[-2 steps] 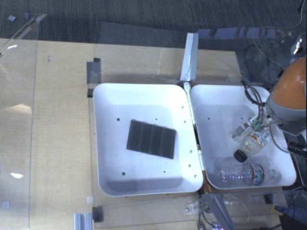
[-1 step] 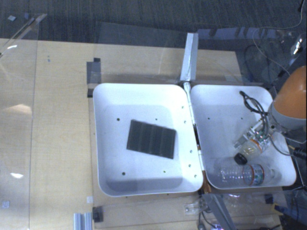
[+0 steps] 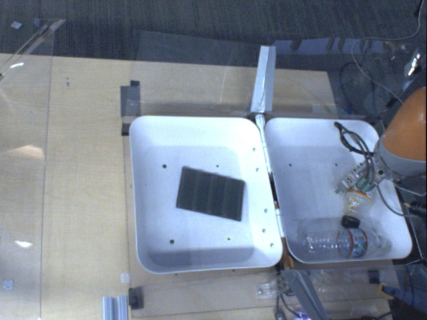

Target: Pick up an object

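Overhead slanted view of a pale wooden tabletop (image 3: 73, 199) carrying two shallow white bins side by side. The grey arm with its orange band (image 3: 408, 135) enters from the right and reaches over the right-hand white bin (image 3: 300, 152). Its tool (image 3: 355, 187) hangs low over the right part of that bin, among loose black cables (image 3: 350, 139); whether the tool is released or clenched cannot be told from this view, and nothing can be seen gripped in it.

A clear plastic bottle with a black cap and a coloured label (image 3: 333, 240) lies on its side on the bin floor, just below the tool in the picture, toward the bin's near edge. Its capped end points up toward the tool; whether the two touch cannot be told.

A dark grey ribbed rectangular pad (image 3: 211, 193) lies flat near the middle of the left-hand white bin (image 3: 153, 145), well apart from the tool, to its left across the divide between the bins. It sits slightly rotated relative to the bin walls.

A grey metal bar (image 3: 263, 79) runs away from the junction of the two bins, up and to the left of the tool.
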You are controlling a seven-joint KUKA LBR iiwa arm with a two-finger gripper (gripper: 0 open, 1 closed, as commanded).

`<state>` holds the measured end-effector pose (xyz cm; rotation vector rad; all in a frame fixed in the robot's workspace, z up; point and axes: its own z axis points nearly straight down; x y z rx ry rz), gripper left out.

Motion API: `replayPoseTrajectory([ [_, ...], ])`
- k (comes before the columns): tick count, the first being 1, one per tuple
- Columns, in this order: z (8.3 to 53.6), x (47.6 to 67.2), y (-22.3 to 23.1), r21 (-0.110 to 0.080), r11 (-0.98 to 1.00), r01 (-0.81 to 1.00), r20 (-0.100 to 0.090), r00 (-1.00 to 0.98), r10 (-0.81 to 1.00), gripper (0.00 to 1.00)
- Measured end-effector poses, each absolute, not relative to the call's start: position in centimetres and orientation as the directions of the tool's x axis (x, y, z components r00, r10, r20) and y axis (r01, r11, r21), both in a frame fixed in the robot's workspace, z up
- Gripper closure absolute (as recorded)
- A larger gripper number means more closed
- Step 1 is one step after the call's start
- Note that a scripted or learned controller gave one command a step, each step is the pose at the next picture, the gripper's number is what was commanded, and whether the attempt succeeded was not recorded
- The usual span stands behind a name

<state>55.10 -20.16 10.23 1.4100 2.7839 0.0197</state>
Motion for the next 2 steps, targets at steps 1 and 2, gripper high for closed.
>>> replayPoseTrajectory([
  [1,10.1,55.2,-19.3,0.023,0.6,0.799,-0.002,-0.6,0.8,0.0],
  [2,13.3,57.3,-20.4,0.007,0.589,0.808,-0.006,-0.589,0.808,0.0],
])
